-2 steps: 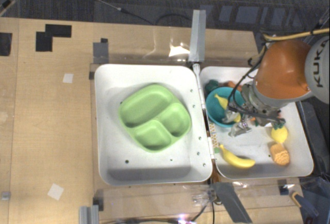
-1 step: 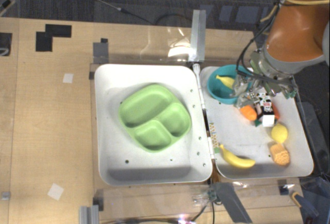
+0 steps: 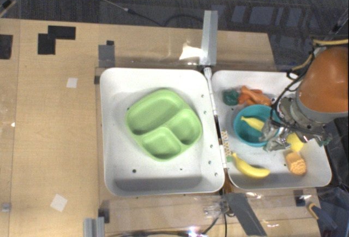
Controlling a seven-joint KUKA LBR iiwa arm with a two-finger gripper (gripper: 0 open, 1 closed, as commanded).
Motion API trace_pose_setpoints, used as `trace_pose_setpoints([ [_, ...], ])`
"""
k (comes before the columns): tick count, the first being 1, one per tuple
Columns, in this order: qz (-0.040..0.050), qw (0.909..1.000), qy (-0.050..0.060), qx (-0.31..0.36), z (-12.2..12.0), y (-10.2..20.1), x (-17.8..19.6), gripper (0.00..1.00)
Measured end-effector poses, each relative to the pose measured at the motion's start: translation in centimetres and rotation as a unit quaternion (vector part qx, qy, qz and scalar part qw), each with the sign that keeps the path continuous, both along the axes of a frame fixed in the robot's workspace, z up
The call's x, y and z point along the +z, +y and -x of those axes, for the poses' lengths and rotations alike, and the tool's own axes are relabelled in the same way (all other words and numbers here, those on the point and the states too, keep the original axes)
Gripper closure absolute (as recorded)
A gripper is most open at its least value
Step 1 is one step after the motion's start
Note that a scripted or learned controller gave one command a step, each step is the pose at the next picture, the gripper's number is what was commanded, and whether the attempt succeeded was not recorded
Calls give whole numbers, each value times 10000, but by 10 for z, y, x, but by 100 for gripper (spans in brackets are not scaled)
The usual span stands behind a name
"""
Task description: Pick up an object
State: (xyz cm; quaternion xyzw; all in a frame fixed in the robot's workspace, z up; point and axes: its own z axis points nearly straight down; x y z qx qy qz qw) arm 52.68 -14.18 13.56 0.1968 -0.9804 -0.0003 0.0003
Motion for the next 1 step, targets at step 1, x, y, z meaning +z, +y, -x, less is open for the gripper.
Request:
trace_pose_setpoints([
  [1,1,10000,-36,29,-3,3,2,0],
])
